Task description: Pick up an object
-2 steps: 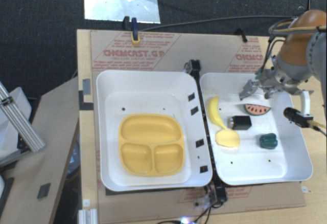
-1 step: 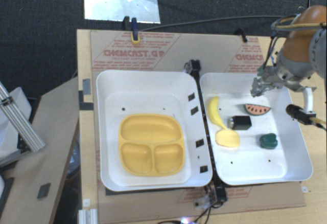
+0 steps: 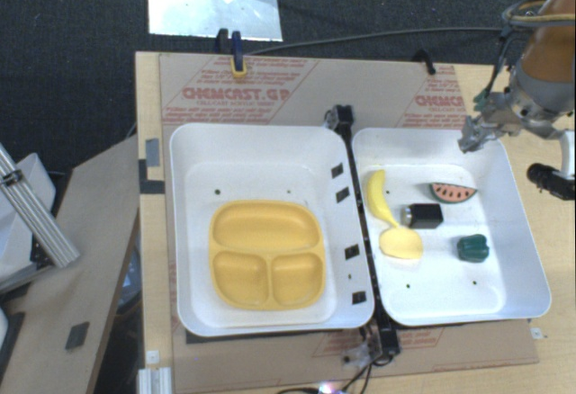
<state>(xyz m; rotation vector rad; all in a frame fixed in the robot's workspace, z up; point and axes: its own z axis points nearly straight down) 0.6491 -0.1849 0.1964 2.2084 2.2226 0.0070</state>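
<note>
Grey fingers (image 3: pixel 474 136) hover over the right bin's (image 3: pixel 517 230) far rim; their opening cannot be told.

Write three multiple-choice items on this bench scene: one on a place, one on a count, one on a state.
1. Where does the yellow divided tray lie?
A. in the left bin
B. in the right bin
C. on the bench outside the bins

2. How many objects lie in the right bin?
A. two
B. five
C. eight

3. How does the gripper stand to the objects?
A. it clamps the banana
B. it rests on the tray
C. it is over the right bin's far corner, apart from them

Answers: 1 A, the tray fills the left bin. 2 B, banana, watermelon slice, black block, yellow piece, green object. 3 C, nothing sits at its tip.
</note>
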